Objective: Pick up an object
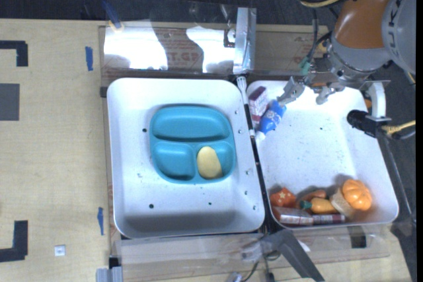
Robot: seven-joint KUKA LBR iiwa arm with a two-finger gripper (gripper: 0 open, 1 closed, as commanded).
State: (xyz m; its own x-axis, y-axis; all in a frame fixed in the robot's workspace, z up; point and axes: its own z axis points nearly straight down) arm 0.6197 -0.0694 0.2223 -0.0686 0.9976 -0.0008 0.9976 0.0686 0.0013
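Observation:
My gripper [307, 93] hangs over the far end of the right bin [330, 142], its two fingers spread apart with nothing between them. Just to its left, against the bin's left wall, lie a blue and white bottle-like object [270, 117] and a red and white packet [257, 102]. Along the bin's near edge sit several toy foods: a red tomato [283, 197], an orange carrot piece [321, 205] and an orange pumpkin [357, 193]. A yellow oval object [209, 162] rests in the lower right compartment of the blue tray [188, 129] in the left bin.
The left bin [132, 195] holds the blue divided tray. A metal divider post [243, 43] and a clear panel [172, 36] stand behind the bins. A black fitting [363, 121] sticks in over the right bin's right rim.

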